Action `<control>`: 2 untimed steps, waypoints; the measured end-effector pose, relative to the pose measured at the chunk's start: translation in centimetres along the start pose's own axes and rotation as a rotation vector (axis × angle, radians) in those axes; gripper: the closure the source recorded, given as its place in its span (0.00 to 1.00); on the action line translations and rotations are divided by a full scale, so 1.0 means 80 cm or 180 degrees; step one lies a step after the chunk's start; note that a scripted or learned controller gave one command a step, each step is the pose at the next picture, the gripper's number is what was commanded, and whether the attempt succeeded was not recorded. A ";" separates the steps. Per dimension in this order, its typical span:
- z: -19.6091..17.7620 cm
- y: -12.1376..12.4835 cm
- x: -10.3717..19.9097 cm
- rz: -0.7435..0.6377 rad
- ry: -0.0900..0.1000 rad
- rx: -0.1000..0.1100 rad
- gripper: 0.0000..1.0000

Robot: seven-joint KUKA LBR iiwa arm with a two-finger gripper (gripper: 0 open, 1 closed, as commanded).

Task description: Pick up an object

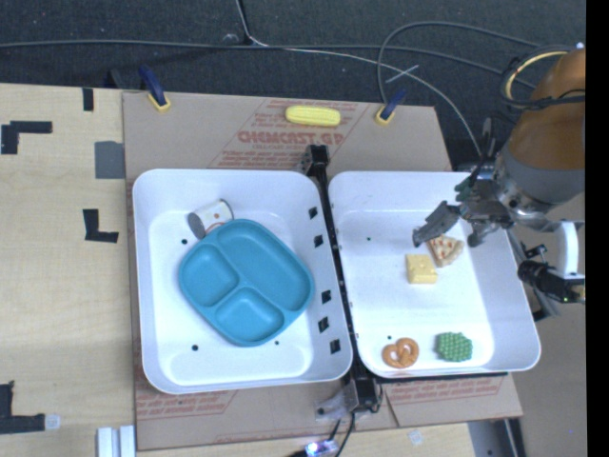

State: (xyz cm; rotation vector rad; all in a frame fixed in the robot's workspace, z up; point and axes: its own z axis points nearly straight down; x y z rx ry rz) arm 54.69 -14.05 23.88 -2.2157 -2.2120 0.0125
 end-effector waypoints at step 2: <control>0.047 0.004 0.004 -0.0009 -0.0007 -0.0025 0.00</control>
